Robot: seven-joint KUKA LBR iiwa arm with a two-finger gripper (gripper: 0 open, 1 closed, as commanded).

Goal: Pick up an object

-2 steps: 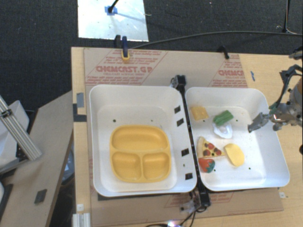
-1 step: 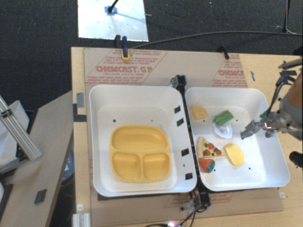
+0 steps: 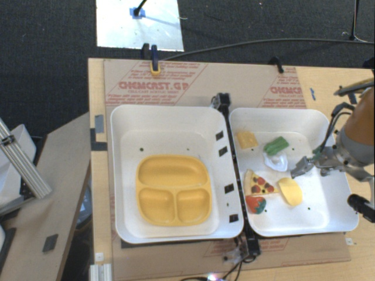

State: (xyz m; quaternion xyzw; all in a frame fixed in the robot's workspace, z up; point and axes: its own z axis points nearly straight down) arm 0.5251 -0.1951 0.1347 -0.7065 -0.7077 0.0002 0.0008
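A: Where's the gripper now?

B: Low inside the right bin, reaching in from the right. It sits just beside the yellow wedge and close to the white scrap under the green piece. I cannot tell whether the fingers are apart or together; they read as one dark, blurred shape, and nothing shows between them.

A: What could spoil the pick?

B: Crowding, mainly. The wedge, the scrap and the green piece lie near each other, so a descent between them may nudge one aside or pinch two at once. The pizza slice and the red piece lie flat against the divider wall (little room to get a finger behind them).

A: Any open room?

B: The right bin's floor toward the near right corner looks bare. The pale yellow square sits well apart at the far left. The left bin holds a yellow tray.
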